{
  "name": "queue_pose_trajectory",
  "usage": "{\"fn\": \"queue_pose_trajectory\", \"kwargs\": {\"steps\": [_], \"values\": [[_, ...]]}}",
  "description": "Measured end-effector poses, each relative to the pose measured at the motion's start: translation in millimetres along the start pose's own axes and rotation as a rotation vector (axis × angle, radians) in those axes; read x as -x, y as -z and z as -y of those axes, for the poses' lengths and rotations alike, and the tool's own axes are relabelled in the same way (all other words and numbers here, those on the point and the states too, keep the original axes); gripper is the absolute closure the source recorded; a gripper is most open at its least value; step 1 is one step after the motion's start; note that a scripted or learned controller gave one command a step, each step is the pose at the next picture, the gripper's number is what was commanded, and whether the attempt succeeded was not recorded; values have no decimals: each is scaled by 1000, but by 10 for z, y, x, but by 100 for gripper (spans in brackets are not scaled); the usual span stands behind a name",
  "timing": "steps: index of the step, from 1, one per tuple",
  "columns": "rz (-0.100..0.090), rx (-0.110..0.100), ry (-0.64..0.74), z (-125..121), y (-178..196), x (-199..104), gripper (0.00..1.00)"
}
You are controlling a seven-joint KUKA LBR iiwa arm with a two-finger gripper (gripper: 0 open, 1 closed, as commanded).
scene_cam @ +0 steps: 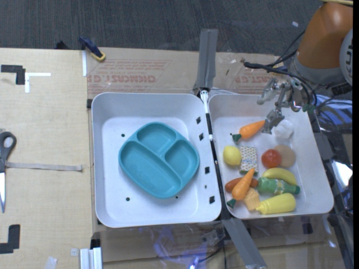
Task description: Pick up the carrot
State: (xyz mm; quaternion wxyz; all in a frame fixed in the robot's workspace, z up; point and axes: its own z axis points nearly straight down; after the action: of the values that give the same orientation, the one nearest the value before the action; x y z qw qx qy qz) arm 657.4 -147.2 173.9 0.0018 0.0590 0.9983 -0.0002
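An orange carrot with a green tip lies in the upper left of the right bin, pointing up to the right. A second carrot lies lower down among other toy foods. My gripper hangs over the upper part of the right bin, just off the right end of the upper carrot and beside a white lump. No object shows held in it.
The right bin also holds a lemon, a checkered block, a tomato, a banana, a green bottle and a yellow bottle. A blue divided plate sits in the left bin. Cables hang at the right.
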Motion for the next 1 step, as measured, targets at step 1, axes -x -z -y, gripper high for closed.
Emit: {"fn": "queue_pose_trajectory", "kwargs": {"steps": [1], "values": [[0, -1, -145, -171, -802, -67, 0]]}}
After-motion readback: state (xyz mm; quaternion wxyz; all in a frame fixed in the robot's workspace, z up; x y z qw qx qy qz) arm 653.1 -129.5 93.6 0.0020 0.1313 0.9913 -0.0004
